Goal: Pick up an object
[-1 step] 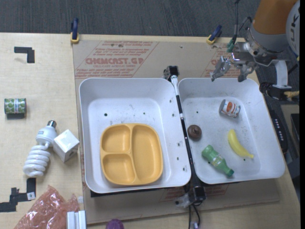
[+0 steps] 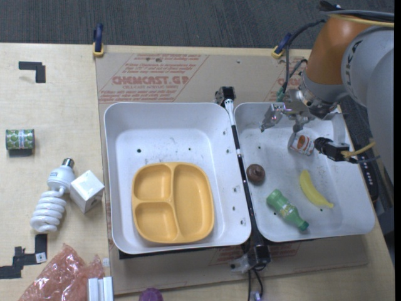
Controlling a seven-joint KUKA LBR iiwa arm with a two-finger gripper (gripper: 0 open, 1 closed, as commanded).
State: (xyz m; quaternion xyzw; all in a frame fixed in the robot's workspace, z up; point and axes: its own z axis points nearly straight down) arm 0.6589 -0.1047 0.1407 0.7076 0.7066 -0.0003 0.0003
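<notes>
The right bin (image 2: pixel 276 231) holds a yellow banana (image 2: pixel 314 190), a green bottle (image 2: pixel 287 209) lying on its side, a small brown round object (image 2: pixel 255 173) and a small white and orange jar (image 2: pixel 302 144). My gripper (image 2: pixel 284 120) hangs over the far part of this bin, just left of and above the jar. Its two fingers stand apart, with nothing between them. The jar lies close under the right finger (image 2: pixel 298 126); whether they touch I cannot tell.
In the left bin (image 2: pixel 119 168) lies a yellow divided plate (image 2: pixel 173 202). On the bench to the left are a spiral light bulb (image 2: pixel 50 202), a white cube (image 2: pixel 86 190), a green can (image 2: pixel 19 140) and a pink mesh bag (image 2: pixel 59 274).
</notes>
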